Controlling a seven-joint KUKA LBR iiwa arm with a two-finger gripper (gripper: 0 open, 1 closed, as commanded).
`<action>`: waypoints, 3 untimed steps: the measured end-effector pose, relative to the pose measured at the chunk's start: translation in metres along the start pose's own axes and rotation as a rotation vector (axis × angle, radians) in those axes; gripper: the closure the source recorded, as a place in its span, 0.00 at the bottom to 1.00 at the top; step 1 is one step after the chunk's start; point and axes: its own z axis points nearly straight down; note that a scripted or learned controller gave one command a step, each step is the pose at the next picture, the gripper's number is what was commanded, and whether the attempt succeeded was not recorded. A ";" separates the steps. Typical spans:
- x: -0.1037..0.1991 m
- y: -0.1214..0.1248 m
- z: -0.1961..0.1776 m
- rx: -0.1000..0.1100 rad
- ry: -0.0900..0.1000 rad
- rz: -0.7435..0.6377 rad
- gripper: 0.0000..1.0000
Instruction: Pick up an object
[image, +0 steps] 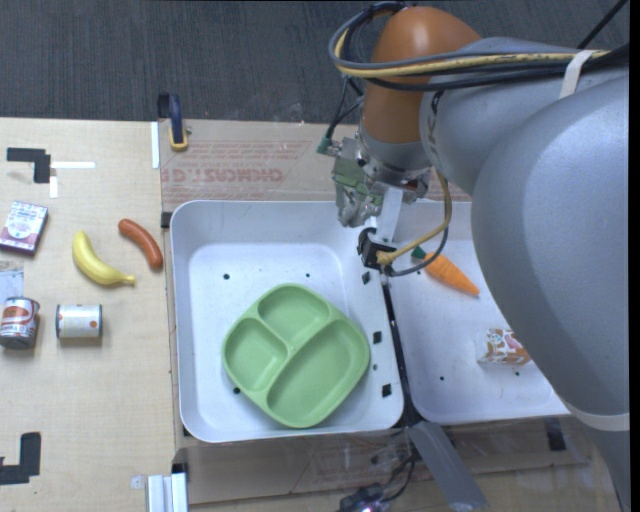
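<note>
Left bin (200, 300) is holding a smooth green three-compartment plate (296, 353), sitting toward 5 o'clock. Right bin (470, 395) is holding a tapered orange carrot (453, 275) at 11 o'clock and a crinkled packet (503, 347) at 3. Gripper (358, 208) is hovering over the divider; grip state unclear.
</note>
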 end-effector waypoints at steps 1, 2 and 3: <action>0.023 -0.019 -0.003 0.001 0.000 -0.292 1.00; -0.114 -0.081 0.000 0.000 0.001 -0.373 1.00; -0.018 -0.007 0.000 -0.001 0.000 -0.383 1.00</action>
